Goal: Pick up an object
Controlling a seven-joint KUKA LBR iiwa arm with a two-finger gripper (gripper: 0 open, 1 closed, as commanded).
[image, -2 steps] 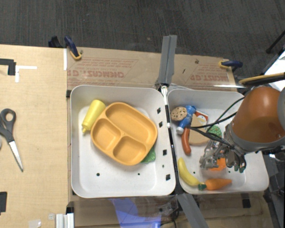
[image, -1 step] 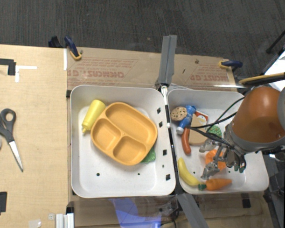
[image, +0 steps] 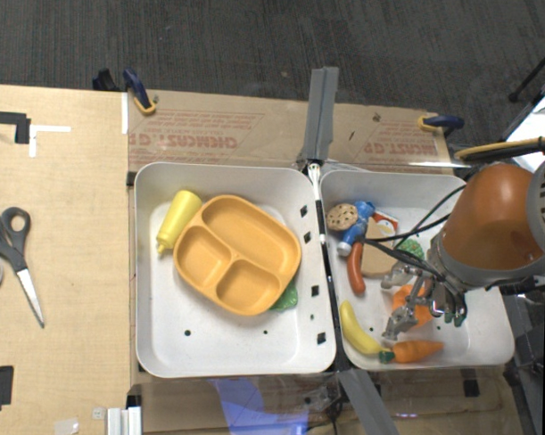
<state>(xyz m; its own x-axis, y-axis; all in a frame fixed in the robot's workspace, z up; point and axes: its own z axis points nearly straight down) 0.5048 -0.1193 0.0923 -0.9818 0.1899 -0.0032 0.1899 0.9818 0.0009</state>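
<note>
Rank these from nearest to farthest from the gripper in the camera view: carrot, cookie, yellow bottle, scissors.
Measured from the gripper:
1. Carrot, right bin, just below it.
2. Cookie, right bin's upper left.
3. Yellow bottle, left bin, beside the orange tray.
4. Scissors, far left on the bench.

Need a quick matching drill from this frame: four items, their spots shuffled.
Things:
1. divided plate
2. banana
3. scissors
4. cookie

Places:
A. on the bench, left of both bins
B. top left corner of the right bin
C. in the left bin, beside a yellow bottle
D. bottom left corner of the right bin, next to a carrot

Pairs: 1-C, 2-D, 3-A, 4-B
</note>
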